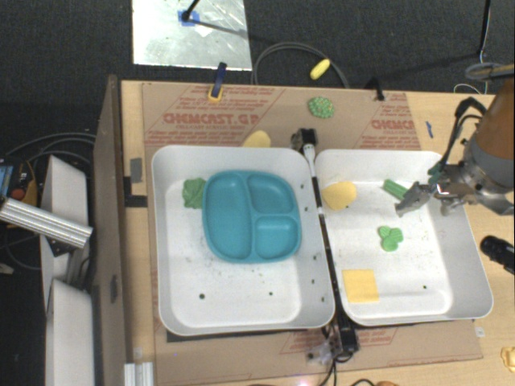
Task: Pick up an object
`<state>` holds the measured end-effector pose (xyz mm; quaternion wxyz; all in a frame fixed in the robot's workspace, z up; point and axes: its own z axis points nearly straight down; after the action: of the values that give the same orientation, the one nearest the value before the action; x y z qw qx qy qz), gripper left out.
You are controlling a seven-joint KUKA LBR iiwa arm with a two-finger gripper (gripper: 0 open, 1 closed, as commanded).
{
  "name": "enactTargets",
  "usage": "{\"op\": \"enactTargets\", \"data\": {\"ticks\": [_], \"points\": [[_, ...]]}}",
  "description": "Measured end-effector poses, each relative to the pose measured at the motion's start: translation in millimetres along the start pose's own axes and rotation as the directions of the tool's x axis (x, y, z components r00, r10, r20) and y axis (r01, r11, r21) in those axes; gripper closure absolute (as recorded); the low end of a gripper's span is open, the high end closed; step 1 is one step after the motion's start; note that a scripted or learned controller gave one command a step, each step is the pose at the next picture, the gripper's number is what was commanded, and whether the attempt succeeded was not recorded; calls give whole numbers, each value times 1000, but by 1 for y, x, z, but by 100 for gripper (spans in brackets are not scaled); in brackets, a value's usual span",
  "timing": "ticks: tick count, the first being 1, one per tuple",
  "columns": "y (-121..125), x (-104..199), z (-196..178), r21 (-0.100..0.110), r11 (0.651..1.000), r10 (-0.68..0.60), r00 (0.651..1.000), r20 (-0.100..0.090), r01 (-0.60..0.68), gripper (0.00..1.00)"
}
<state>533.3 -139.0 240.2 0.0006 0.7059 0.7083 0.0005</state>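
gripper [412, 199] hanging low over the right bin [463, 296], can't really tell how open it is, arm [491, 163] reaching in from the right, green strip [394, 189] just left of it, green blob [390, 237] nearer, yellow square [360, 285] nearest, blue tray [251, 216] in the left bin [173, 296]

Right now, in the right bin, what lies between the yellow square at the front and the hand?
In the camera view, a small green piece lies on the white floor between the yellow square and the hand; the rest of that stretch is bare.

"CHEMCAST GP" on brown board [241, 111]
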Motion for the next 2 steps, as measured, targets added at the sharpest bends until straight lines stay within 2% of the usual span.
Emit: {"op": "enactTargets", "data": {"ticks": [1, 2], "points": [[18, -16, 101, 4, 1000, 3, 1000, 0, -3, 0], [18, 6, 157, -3, 1000, -1, 1000, 2, 1, 0]]}}
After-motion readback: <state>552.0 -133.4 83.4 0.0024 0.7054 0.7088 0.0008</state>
